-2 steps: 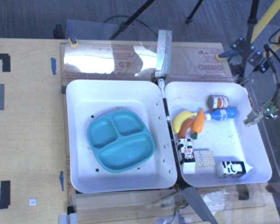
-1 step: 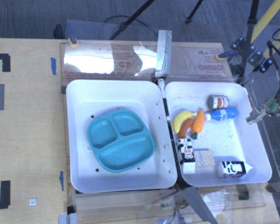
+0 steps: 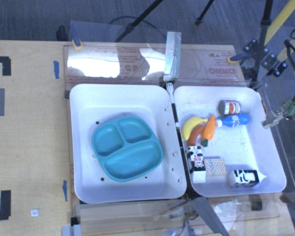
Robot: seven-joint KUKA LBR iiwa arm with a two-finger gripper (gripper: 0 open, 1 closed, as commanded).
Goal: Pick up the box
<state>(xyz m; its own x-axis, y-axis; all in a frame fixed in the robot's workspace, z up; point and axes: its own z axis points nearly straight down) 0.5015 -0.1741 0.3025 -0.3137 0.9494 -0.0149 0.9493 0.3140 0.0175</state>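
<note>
Lying nearest, at the front of the right bin (image 3: 270, 146), the speckled box (image 3: 215, 167) is sitting flat between a small cow-patterned carton (image 3: 195, 157) and a black-and-white carton (image 3: 246, 177), touching the former. Nothing is gripping it, so the whole pick is remaining (approach, grasp, lift). I cannot tell how the gripper is standing.

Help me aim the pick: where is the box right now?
The box lies flat near the front of the right bin, between the cow-print carton on its left and the small carton on its right.
</note>
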